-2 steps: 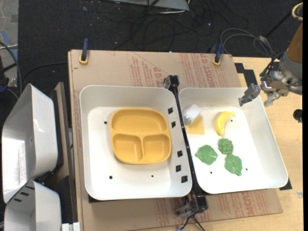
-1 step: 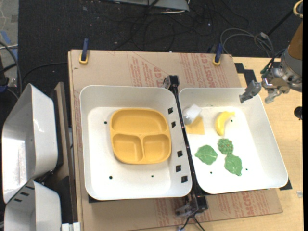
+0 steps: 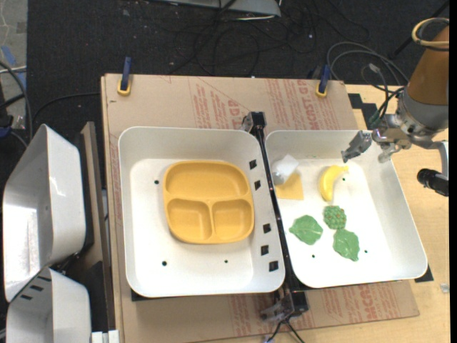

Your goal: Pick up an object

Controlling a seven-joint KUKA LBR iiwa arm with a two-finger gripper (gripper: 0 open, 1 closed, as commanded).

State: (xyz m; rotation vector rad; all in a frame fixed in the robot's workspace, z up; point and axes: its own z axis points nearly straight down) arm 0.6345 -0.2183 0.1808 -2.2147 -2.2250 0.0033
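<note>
Nearest the camera, at the low edge of my right bin [image 3: 400,213], lie two flat green leaves [image 3: 346,244], one beside the other, with a knobbly green broccoli piece [image 3: 334,216] just above them. Higher up is the banana [image 3: 329,183], which I judge to be my likeliest pick, since it lies closest to my gripper [image 3: 365,146].

My gripper hangs at the bin's far right rim, above and to the right of the banana, with nothing between its fingers. From this slant I cannot tell how far apart they stand.

The banana lies down and to the left of my tool, near but not touching it. Its long axis runs roughly up and down the view, with a slight curve, so I judge that I would want to close across its narrow width. It looks smooth, yellow and small, probably a toy.

Further left in the same bin, a yellow cheese slice [image 3: 289,187] lies against the dividing wall, with a white lump [image 3: 285,166] touching its top edge. The left bin [image 3: 136,191] holds a yellow divided tray [image 3: 209,200], well apart from my gripper.
</note>
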